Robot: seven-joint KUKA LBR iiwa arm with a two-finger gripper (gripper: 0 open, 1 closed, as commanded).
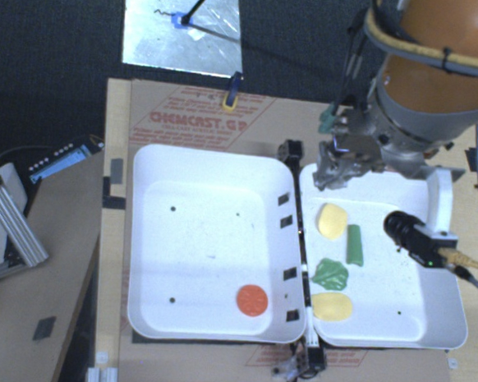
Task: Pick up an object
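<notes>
The arm point(447, 54) is cut off by the top and right edges. Its bulk hides the far right corner of the right bin point(438, 325). The gripper point(333, 173) is a dark, cluttered shape over that bin's far left corner. A metal frame point(3, 209) at the left runs out of view.

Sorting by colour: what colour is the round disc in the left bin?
Orange disc, seen in the camera view.
</notes>
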